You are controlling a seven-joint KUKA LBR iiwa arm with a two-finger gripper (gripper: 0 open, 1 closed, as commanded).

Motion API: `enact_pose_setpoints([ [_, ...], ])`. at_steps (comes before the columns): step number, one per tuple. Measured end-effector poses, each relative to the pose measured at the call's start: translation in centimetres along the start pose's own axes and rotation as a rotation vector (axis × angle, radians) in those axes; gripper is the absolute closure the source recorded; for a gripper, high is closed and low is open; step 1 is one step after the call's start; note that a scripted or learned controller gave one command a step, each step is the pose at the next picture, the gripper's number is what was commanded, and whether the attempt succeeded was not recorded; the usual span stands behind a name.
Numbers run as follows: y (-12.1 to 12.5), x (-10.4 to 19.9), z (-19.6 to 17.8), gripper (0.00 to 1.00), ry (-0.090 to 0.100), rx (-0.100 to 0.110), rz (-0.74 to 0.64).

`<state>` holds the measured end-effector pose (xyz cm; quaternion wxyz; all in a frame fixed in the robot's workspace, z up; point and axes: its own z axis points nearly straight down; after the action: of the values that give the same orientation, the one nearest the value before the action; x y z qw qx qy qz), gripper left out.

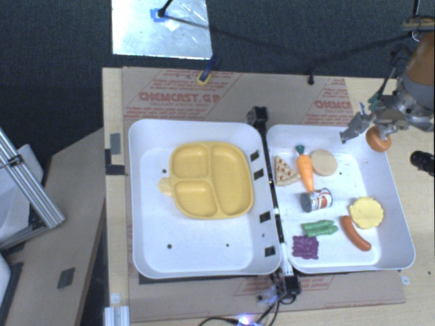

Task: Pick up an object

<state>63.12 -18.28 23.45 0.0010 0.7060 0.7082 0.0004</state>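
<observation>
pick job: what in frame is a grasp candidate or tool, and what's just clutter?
Job:
gripper with small orange ball at it
right white bin: orange carrot, small tin can, red sausage, purple grapes

Lying about:
yellow divided plate in left white bin
shiny metal sheet

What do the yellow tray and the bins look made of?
The tray looks like moulded plastic, matte to slightly glossy: uniform yellow, rounded corners, three smooth compartments. The left bin and right bin also seem to be plastic, white and smooth with soft rolled rims. I cannot tell how stiff any of them is.
</observation>
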Motion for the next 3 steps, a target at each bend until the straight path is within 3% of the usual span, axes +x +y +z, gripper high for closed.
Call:
enact_pose_setpoints([
  [2, 0.4, -0.1, 10.5, 0.0, 0.002, 0.006, 0.002],
  [3, 0.7, -0.2, 13.6, 0.0, -0.001, -0.005, 0.001],
])
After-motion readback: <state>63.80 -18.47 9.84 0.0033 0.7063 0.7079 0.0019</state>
